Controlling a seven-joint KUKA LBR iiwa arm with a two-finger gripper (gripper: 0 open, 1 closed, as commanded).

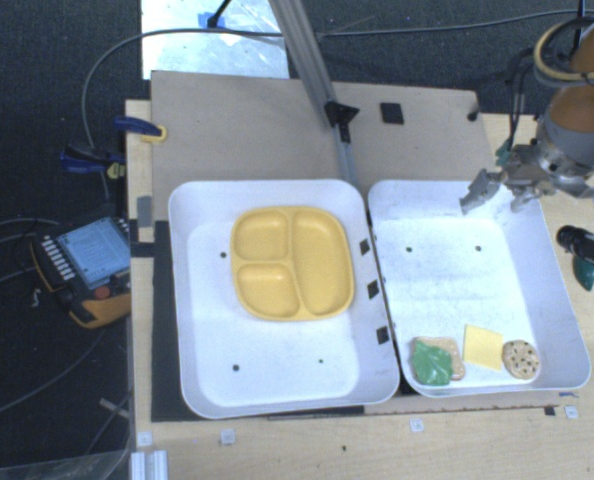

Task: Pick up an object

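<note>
Three food pieces lie along the front edge of the right bin (457,268): a toast with a green topping (435,360), a yellow cheese slice (483,347) and a round cookie (520,359). My gripper (499,196) hangs over the bin's far right corner, well behind the food. It is open, with nothing between its fingers. The grey arm with its orange band (577,63) rises behind it at the right edge.
The left bin (192,298) holds a yellow divided plate (292,263). A slanted metal pole (307,43) ends at a black mount (342,116) behind the bins. A blue handheld device (87,253) and cables lie left of the bench.
</note>
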